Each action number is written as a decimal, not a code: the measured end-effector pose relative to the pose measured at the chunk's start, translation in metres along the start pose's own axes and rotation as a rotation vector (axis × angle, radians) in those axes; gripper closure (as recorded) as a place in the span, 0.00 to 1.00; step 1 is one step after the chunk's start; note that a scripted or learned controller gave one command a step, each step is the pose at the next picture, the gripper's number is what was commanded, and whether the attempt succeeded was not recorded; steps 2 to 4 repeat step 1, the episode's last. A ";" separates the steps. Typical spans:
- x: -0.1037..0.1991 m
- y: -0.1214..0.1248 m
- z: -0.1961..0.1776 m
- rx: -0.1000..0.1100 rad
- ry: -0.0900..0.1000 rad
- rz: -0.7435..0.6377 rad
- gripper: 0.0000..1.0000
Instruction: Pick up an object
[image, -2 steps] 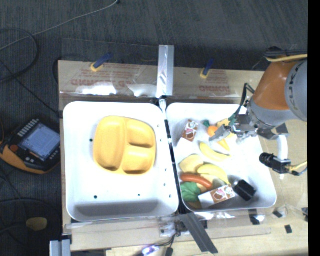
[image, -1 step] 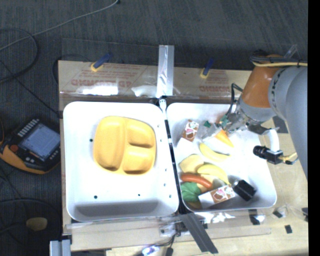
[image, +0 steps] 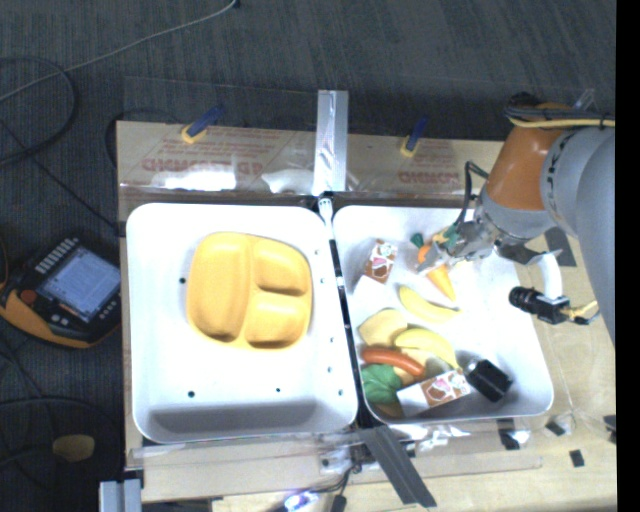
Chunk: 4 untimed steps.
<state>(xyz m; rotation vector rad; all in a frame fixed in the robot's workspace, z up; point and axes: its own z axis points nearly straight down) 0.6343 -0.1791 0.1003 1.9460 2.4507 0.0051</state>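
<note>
The gripper is seen low in the right bin, but its grip cannot be told. An orange carrot lies just below it; it should be centred over before closing.

A robotics lab. A bench with two white bins stands on grey carpet. A pendant and cables lie beside it.

the arm is a thick, rounded grey body with a broad orange band above the wrist. a dark cable loops beside the wrist, whose small end parts show black, white and green.
</note>
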 end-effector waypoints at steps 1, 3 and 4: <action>0.092 0.058 -0.127 0.010 0.007 0.007 1.00; 0.092 0.058 -0.127 0.010 0.007 0.007 1.00; 0.092 0.058 -0.127 0.010 0.007 0.007 1.00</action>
